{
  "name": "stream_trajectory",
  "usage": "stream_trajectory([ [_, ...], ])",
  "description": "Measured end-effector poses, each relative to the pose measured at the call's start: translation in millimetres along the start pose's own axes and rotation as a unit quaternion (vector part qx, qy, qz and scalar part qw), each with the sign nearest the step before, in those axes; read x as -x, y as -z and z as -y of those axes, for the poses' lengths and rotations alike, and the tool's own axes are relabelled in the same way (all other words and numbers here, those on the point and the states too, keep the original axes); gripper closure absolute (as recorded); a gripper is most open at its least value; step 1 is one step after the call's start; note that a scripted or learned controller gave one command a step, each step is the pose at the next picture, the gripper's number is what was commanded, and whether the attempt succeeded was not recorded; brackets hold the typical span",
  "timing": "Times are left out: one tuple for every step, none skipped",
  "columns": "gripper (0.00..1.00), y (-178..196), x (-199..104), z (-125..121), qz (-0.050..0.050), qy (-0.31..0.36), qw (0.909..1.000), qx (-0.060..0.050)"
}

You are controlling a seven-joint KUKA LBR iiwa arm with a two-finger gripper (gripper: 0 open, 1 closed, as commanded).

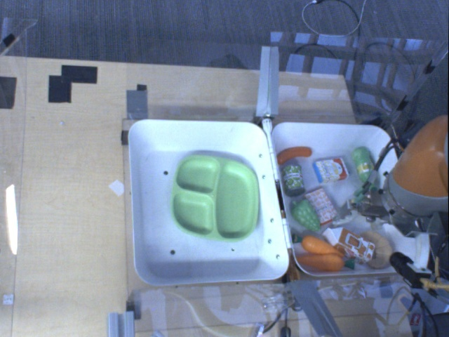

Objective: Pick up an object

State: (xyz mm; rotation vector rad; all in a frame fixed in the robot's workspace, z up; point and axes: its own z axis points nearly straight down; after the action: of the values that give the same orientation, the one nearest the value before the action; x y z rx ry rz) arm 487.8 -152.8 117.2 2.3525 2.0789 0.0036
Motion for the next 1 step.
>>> stream_trajectory([
  [0.00,49.4,-0.2,-29.1,0.000,0.085,0.9964,0.001],
])
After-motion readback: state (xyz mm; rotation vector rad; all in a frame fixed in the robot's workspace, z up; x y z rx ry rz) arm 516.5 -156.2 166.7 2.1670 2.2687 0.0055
